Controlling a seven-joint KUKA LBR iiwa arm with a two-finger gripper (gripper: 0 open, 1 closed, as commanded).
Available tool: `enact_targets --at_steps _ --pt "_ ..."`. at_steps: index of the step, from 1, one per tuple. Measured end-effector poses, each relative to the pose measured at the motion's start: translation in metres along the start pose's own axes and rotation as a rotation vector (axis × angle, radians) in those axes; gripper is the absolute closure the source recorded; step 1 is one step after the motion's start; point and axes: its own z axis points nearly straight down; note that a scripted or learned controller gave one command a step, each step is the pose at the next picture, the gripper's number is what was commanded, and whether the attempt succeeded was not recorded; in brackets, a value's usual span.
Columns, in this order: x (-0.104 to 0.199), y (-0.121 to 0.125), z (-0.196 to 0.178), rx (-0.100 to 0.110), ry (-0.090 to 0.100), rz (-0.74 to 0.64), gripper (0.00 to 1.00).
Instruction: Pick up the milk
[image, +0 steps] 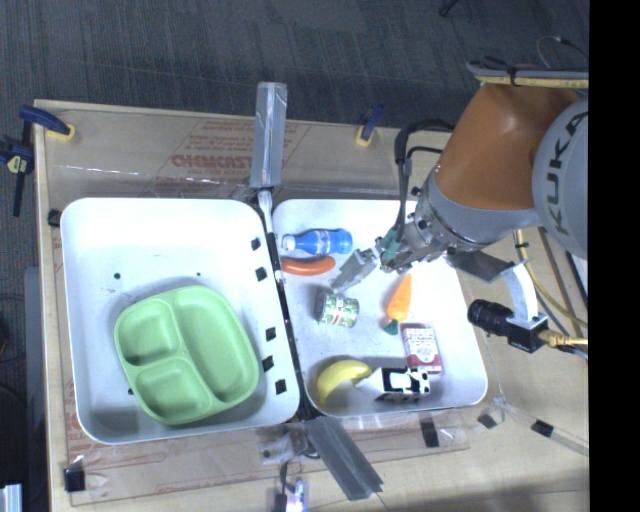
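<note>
Milk (408, 381), the black-and-white carton, lies flat at 5 o'clock in the right bin (465, 310), jammed against the near wall, so I'd expect a tight grasp. Banana (340, 377) at its 9, red carton (421, 346) touching at 12. Farther: carrot (398, 298), can (339, 309). My gripper (362, 266) hangs over the can, fingers apart, empty.

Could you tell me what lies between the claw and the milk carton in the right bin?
In the camera view, the carrot lies between the claw and the milk carton, with the red carton just beyond it.
</note>
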Motion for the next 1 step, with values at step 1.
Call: enact_targets --at_steps 1 --pt "-0.054 0.0973 -0.0292 -0.001 -0.002 -0.034 0.0"
